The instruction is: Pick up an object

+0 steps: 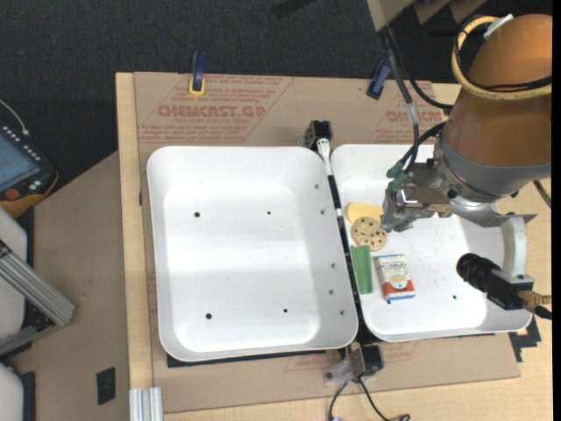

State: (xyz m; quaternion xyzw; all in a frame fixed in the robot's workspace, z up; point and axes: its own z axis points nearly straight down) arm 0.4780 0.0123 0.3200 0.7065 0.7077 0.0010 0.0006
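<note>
My gripper [396,209] hangs over the right bin [438,318], in its upper middle, just right of a yellow block [361,211]. A tan round disc with dark holes [369,232] lies below that block. A green stick [361,268] lies along the bin's left wall. Beside it is a small box with white, red and blue print [395,277]. Nothing shows between the gripper's fingers, and the wrist hides much of them.
The left bin [241,253] lies beside the right one, their rims meeting at a black divider strip [337,213]. Both bins rest on a cardboard sheet [228,103] held by clamps at the back. The orange-banded arm covers the right bin's upper right part.
</note>
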